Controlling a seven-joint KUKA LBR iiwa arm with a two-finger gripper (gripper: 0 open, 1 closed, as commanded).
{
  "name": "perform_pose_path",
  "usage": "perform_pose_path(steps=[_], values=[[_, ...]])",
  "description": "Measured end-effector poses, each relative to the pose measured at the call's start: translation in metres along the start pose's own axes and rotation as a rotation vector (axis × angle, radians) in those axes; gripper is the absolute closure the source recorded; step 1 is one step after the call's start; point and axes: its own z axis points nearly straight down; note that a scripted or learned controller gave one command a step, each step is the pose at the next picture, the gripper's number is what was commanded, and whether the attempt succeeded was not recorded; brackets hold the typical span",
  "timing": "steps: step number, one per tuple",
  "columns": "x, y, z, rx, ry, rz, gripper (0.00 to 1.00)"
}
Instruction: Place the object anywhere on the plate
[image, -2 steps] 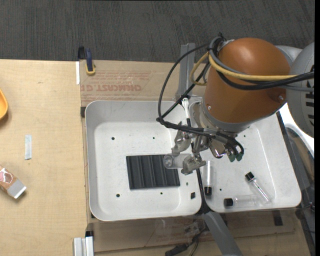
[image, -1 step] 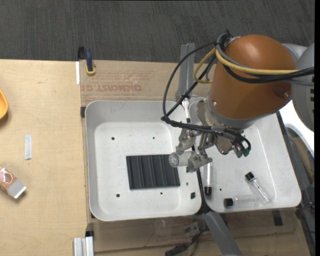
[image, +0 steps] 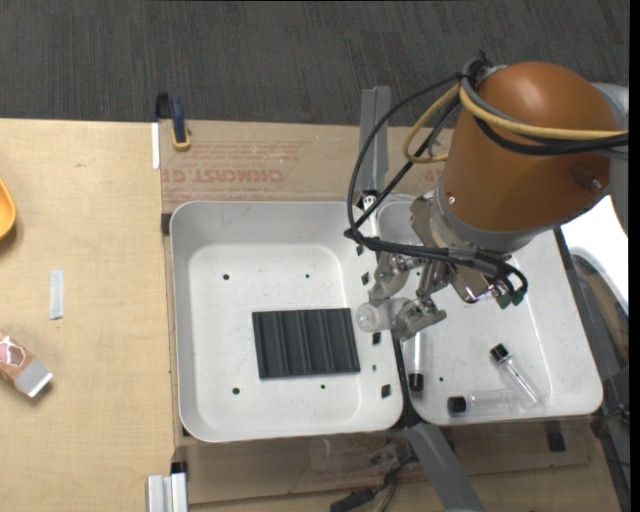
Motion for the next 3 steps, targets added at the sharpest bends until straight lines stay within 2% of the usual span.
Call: perform_pose_path(steps=[1,2,3], values=[[-0.009,0.009,0.032,-0.002,0.003,-0.157,1.00],[-0.007,0.007,-0.030,-0.001,0.000,-0.344,1.00],[-0.006,0.015,0.012,-0.002,0.002,-0.474,1.00]])
